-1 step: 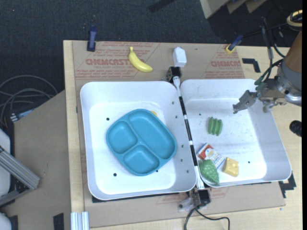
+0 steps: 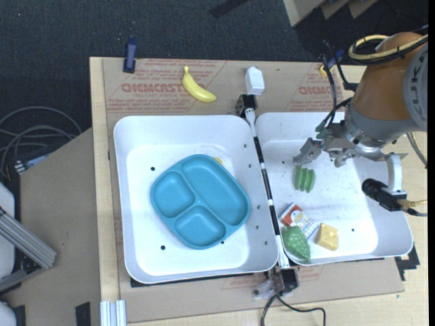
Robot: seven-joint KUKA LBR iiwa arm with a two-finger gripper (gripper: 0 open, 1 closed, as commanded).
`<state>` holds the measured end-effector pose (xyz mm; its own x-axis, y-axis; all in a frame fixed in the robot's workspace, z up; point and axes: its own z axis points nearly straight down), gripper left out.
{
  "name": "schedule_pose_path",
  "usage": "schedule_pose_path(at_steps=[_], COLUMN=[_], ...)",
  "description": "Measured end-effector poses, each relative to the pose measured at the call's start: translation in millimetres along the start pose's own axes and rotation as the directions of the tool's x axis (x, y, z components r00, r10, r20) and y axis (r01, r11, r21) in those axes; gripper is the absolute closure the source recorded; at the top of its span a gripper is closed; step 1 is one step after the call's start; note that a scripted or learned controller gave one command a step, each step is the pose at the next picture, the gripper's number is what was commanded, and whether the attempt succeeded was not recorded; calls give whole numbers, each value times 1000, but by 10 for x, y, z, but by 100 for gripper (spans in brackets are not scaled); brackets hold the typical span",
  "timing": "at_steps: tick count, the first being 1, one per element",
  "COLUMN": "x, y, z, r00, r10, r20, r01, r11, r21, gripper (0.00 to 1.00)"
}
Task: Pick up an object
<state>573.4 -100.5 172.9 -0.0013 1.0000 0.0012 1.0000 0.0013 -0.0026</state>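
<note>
- Nearest the camera, along the right bin's (image 2: 391,246) front edge: a green leafy item (image 2: 297,243), a red-and-white packet (image 2: 293,215) and a yellow cheese-like wedge (image 2: 327,236), bunched close together near the divider.
- Left bin (image 2: 129,182) holds a blue sectioned plate (image 2: 198,200). A banana (image 2: 196,87) lies on the cardboard behind the bins, outside both.
- Likely target: the green pods (image 2: 305,179), lying in the middle of the right bin on bare white floor, clear of the front cluster.
- Gripper (image 2: 327,148) hangs over the back of the right bin, wrist tilted. Whether it is spread or closed cannot be made out; nothing seen in its grasp.
- Key relation: the pods lie just toward the camera and slightly toward the divider from the gripper, near but not touching.
- Pods' long axis runs roughly front-to-back in the bin, nearly vertical in the view, the two pieces side by side.
- Judgement: a short move forward and down would cover it; closing across the short width suits this orientation.
</note>
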Motion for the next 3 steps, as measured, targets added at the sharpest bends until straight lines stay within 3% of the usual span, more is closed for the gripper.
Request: schedule_pose_path(at_steps=[1,2,3], x=[-9,-10,712], y=[-23,-17,-115], z=[888,785,-121], r00=[1000,1000,1000], r10=[1,2,0], r20=[1,1,0], r01=[-1,-2,0], r11=[1000,1000,1000], r21=[-1,-4,-4], gripper=[0,100,100])
